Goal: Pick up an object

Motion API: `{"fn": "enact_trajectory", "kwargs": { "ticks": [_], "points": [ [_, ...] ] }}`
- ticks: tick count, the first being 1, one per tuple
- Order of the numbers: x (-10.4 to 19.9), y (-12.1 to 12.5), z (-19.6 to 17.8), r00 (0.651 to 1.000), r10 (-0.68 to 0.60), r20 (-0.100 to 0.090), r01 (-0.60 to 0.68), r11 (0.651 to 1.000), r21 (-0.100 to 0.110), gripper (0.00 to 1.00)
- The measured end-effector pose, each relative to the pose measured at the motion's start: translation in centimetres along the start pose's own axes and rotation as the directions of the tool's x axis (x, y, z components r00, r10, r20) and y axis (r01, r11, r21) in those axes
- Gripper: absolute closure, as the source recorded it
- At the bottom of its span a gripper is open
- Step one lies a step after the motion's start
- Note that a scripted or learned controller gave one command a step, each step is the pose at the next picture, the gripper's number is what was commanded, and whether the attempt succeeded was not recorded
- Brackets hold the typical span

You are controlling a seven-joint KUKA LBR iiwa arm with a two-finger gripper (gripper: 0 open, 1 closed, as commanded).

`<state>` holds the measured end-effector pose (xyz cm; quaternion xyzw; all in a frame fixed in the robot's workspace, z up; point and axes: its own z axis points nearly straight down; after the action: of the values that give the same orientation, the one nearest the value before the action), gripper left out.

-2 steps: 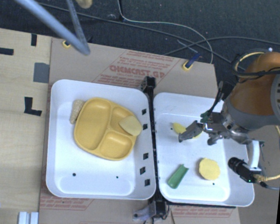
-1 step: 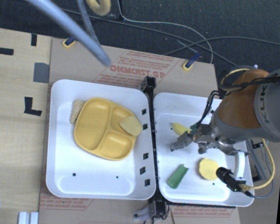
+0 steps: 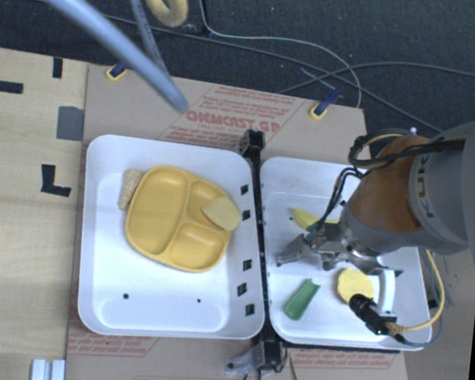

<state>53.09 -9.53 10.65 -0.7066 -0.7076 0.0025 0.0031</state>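
Single fixed camera mounted above bench, looking down at slant. Both white bins in frame side by side: left bin, right bin, divider running near frame centre. Moderate stand-off; cardboard underlay and wooden bench top visible around bins, dark floor with cables along top. Arm enters from frame right, over right bin.

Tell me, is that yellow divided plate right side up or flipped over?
Right side up: the yellow plate shows its ridges and hollow compartments, lying flat in the left bin.
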Motion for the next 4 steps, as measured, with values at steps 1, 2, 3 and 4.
{"fn": "enact_trajectory", "kwargs": {
  "ticks": [1,2,3,4],
  "points": [
    [0.1,0.1,-1.2,1.0,-0.001,-0.001,0.001,1.0,-0.003,1.0],
    [-0.5,-0.6,-6.8,1.0,0.001,0.001,-0.001,1.0,-0.011,1.0],
    [0.1,-1.4,-12.2,1.0,0.0,0.001,0.0,1.0,-0.012,1.0],
    [0.1,-1.3,-16.7,1.0,0.0,0.002,0.0,1.0,-0.012,1.0]
  ]
}}
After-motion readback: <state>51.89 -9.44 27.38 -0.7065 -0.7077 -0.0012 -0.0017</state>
